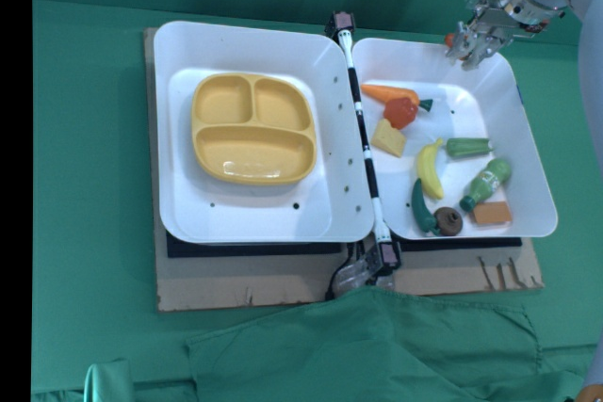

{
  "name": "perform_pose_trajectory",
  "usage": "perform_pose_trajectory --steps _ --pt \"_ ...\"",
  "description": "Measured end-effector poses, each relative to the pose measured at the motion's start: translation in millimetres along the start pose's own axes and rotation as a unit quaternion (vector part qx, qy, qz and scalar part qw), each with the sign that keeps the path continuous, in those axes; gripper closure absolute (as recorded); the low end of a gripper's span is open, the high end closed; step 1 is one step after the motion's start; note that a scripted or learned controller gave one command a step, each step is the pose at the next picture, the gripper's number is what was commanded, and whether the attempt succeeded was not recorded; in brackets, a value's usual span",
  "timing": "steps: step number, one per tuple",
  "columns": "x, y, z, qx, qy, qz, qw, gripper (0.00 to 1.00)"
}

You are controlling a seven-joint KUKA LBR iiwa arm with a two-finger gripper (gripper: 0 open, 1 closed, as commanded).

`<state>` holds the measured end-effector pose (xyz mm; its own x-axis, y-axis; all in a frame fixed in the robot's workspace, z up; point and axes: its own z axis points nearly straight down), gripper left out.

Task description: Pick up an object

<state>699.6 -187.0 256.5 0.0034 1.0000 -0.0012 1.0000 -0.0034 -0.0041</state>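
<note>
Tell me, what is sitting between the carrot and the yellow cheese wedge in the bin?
In the camera view, a red tomato-like toy sits between the carrot and the cheese wedge, touching or nearly touching both.

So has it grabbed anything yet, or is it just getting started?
Just getting started, it seems. The gripper hangs over the far edge of the right bin, with nothing visibly in it. The carrot, banana and bottle all lie in that bin. The whole pick is left: come down, grasp one, lift it.
</note>
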Motion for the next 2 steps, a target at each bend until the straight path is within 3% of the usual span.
perform_pose_trajectory --steps 1,2 --pt "-0.3 1.2 -67.0 -0.008 -0.001 0.000 1.0000 1.00" --pt "0.7 -0.5 34.8 0.001 0.000 0.000 1.0000 1.00"
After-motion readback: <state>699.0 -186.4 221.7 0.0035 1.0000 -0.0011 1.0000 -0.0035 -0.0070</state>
